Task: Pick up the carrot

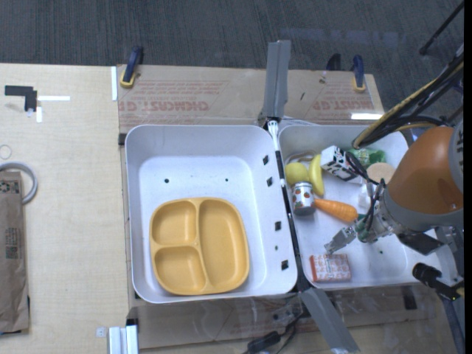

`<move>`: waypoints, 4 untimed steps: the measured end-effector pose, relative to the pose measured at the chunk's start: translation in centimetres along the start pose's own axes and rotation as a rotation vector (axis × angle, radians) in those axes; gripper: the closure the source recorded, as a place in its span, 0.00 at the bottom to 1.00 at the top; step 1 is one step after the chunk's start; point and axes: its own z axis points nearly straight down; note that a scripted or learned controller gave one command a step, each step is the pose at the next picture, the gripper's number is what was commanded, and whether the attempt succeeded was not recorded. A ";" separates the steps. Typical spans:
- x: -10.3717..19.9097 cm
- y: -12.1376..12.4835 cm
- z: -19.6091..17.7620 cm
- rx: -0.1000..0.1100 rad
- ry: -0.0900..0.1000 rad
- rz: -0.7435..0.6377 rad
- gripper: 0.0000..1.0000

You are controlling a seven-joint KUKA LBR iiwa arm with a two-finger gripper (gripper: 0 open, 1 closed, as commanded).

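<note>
— What was around you at that moment?

— I stood at a light wooden tabletop (66, 198). Behind it the floor (184, 13) was a dark grey carpet. A brown cardboard sheet (199, 98) with red print lay under the two white bins, and blue clamps (133, 65) held it at the far edge. The left bin (140, 198) carried a yellow plate (199, 245) with three compartments. A brown paper bag (11, 249) lay at the left border of the tabletop.

— And where was the carrot?

— The carrot (335, 210) lay in the right bin (391, 271), near its middle, with the thin end pointing to the small can (303, 197) just beside it. A yellow banana (316, 174) was behind the can, and a red-white small box (330, 268) lay near the front wall.

— What about your tool?

— My tool (341, 240) hung low over the right bin, just in front of the carrot and apart from it. Its fingers looked a little spread, with nothing between them.
</note>
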 end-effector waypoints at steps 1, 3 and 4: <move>-2.3 5.7 0.0 0.000 0.000 -0.120 0.00; -7.0 11.1 -1.0 -0.001 -0.004 -0.214 1.00; -7.0 11.1 -1.0 -0.001 -0.004 -0.214 0.00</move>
